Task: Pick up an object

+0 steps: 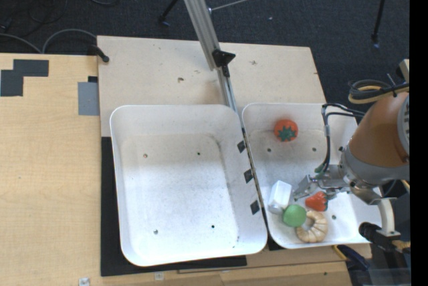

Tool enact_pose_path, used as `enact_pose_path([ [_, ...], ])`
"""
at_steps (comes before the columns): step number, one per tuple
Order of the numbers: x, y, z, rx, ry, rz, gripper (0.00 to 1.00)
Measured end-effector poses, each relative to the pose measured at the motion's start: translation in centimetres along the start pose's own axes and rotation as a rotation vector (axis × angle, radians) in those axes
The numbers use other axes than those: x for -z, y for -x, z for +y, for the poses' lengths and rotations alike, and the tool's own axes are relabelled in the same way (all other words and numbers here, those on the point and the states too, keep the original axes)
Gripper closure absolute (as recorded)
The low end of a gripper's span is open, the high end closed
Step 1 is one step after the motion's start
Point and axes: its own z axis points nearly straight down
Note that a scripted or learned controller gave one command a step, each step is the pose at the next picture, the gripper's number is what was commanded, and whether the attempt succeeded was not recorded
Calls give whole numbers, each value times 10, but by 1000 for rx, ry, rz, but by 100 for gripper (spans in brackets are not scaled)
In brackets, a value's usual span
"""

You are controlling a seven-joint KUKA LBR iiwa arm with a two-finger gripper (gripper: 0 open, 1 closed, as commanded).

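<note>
My gripper [315, 188] is low in the right bin [338, 114], near its front right part, under the grey arm with its orange band [378, 134]. A small red object [317, 201] lies directly at the gripper's tip, partly covered by it. Just left of it are a white block [279, 194] and a green ball [293, 216]. A tan curled piece [313, 228] lies by the bin's front wall. A red tomato-like object with a green top [285, 130] sits apart towards the back of the bin.
The left bin [127, 144] lies beside the right one, and a row of black clips [247, 174] runs along the wall they share. A slanted aluminium post [200, 17] rises behind the bins. Cables [368, 87] hang at the right.
</note>
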Motion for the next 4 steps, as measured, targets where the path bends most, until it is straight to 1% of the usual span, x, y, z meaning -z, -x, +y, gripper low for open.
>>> enact_pose_path([
  [1,14,2,1,-5,5,-2,100],
  [2,61,-3,-7,2,10,-3,100],
  [3,119,-11,-7,3,13,-4,100],
  [4,167,-4,-13,3,12,-4,100],
])
